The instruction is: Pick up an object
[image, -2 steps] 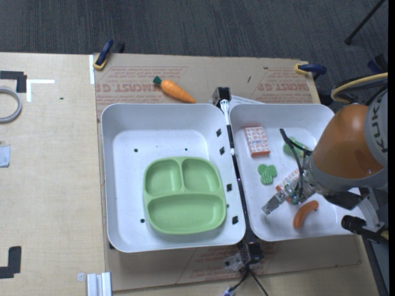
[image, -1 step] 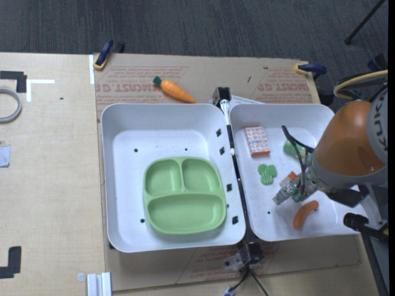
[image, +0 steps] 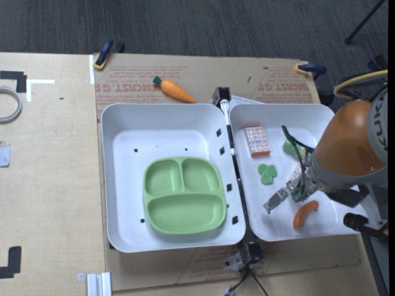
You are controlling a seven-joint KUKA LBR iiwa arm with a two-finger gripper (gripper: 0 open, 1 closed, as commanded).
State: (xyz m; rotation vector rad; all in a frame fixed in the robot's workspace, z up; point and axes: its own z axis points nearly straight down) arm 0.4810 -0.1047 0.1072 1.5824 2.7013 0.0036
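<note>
Orange sausage (image: 305,213) in right bin (image: 321,230), gripper (image: 276,201) beside it, grip state unclear.

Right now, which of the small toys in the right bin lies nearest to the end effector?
The orange sausage-shaped toy, just beside the end effector. The green leafy toy and the pink patterned block lie farther up the bin.

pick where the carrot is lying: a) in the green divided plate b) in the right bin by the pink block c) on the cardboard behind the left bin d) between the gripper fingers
c, the carrot lies on the cardboard just beyond the back rim of the left bin, outside both bins, far from the green divided plate and the gripper.
</note>
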